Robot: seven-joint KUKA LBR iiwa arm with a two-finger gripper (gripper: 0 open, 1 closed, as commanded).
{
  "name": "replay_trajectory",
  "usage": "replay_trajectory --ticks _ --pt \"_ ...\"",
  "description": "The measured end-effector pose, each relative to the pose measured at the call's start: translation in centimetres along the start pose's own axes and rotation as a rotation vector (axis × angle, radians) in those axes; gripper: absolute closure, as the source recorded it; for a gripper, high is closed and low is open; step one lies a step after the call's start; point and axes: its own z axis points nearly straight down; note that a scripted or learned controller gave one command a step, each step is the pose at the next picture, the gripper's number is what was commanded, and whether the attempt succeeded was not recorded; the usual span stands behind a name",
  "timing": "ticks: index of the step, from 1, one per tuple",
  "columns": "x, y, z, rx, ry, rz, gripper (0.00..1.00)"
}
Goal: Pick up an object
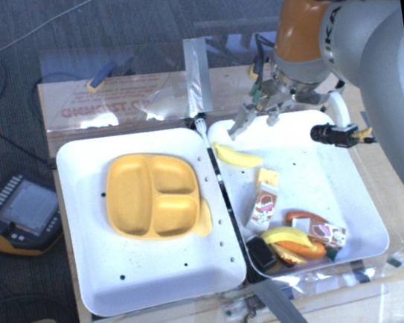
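Reading left to right, you see a yellow divided tray [154, 196] in the left bin [85, 234]. The banana [237, 155] lies in the right bin [357, 194], just below-left of the tool [259, 117], fingers spread, holding nothing. Carton [263, 208] print unreadable.

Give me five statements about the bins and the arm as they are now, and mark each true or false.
1. The yellow divided tray lies in the left bin. True.
2. The banana lies in the left bin. False: it lies in the right bin, near its upper left corner.
3. The gripper is above the far edge of the right bin. True.
4. The gripper holds the banana. False: nothing is between its fingers; the banana lies on the bin floor.
5. The small carton lies below the banana in the view. True.
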Motion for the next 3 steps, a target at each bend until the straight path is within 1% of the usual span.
replay_trajectory --ticks 1,2,3 --pt "-2.2 -4.2 10.1 -0.001 0.001 -0.110 0.00" --pt "-2.3 -4.2 9.6 0.000 0.005 -0.106 1.00" --pt "3.4 0.6 1.4 -0.002 0.001 -0.032 1.00"
